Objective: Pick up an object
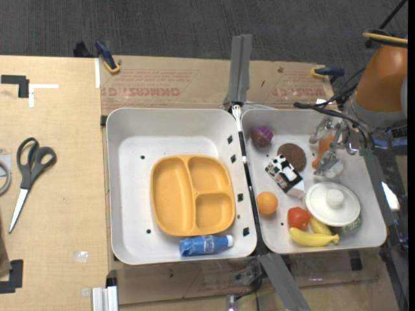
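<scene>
Starting at the near edge: a blue bottle (205,244) lies on its side against the front wall of the left bin (123,193), just in front of a yellow divided plate (192,194) w/ three compartments, nothing in them as far as the view shows. Plate sits mid-bin, well apart from the arm.

Right bin (369,238) holds the clutter. Near wall: a banana (314,238) touching a red tomato (297,217), both beside a white lidded bowl (332,203). An orange (266,202) sits by the divider. Further back, a black-and-white cow toy (283,172), a brown round piece (291,154), and a purple item (262,136) near the far corner – can't tell what it is.

Gripper (329,154) hangs low over the right bin's back right part, w/ the orange-banded wrist above it. Something orange shows (323,149) at the fingertips – prob. the pick target, but too small to name. Can't tell if the tool is open, closed or gripping. Judging by the pose, arm is set for a straight-down grab; nearby bowl could get bumped.
</scene>
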